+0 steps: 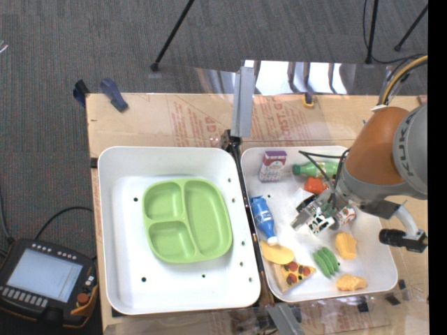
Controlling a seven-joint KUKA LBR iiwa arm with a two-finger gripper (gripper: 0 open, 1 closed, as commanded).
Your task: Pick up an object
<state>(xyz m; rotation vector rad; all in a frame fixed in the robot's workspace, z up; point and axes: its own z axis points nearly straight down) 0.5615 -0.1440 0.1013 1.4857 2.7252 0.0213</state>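
**Gripper low in the right bin among toy food**

The gripper sits low in the middle of the right bin, right of centre in the frame; whether its fingers are apart or together cannot be told, and nothing is clearly seen between them. Just left of it lies a blue bottle with a white cap, slanting toward the bin's lower left. Above it are an orange-red piece and a green bottle lying on its side, with a small purple and white carton upright near the bin's upper left corner. Below the gripper lie a green pea pod, a yellow piece, a pizza slice, a yellow banana-like piece and an orange piece. The left bin holds a green divided plate. Both bins rest on the counter, and a teach pendant sits at the lower left of the frame.
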